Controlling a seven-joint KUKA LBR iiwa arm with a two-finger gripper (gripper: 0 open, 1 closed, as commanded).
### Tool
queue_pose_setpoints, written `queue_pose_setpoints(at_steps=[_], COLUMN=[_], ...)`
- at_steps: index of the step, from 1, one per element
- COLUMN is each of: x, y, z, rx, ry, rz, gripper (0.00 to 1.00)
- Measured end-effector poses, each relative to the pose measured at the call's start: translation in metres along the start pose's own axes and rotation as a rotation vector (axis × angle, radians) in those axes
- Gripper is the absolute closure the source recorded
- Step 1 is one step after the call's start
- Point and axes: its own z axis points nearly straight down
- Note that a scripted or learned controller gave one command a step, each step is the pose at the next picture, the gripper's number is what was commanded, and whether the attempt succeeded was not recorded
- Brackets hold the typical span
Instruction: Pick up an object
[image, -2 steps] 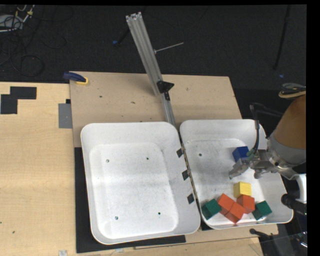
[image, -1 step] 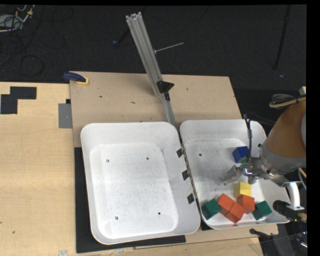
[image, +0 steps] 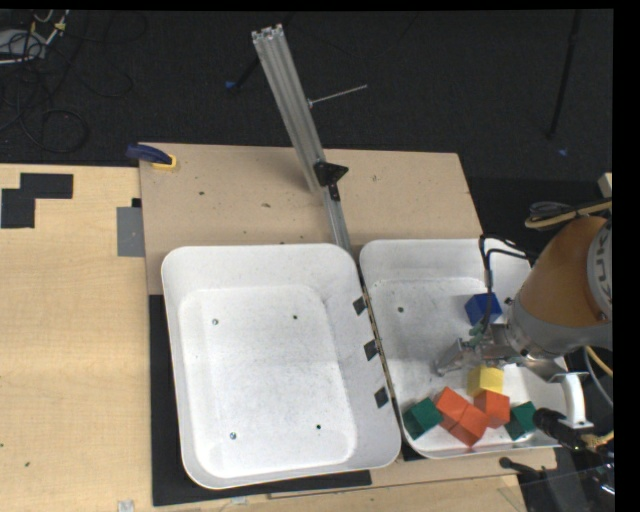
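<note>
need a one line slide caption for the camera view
KUKA arm's gripper reaches from the right into the right bin, above a cluster of orange, green and yellow blocks, a blue block behind it.

We see two bins, the left bin (image: 265, 360) and the right bin (image: 425, 300), that look like smooth white plastic with a faint speckle and a matt finish. The counter (image: 240, 195) looks like pale wood, matt. The rail (image: 290, 95) slanting over it looks like ribbed, brushed metal. The blocks (image: 470, 410) appear matt, solid-coloured. The arm's orange band (image: 560, 280) has a soft sheen.
</note>
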Motion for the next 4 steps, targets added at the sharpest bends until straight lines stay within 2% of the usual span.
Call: queue_pose_setpoints(at_steps=[1,3,4], x=[-0.001,-0.005,-0.006], y=[0.0,0.001,0.002], z=[-0.01,-0.129,-0.159], rx=[0.001,-0.004,-0.001], ry=[0.002,-0.001,-0.001], rz=[0.008,-0.003,-0.003], gripper=[1.0,1.0,1.0])
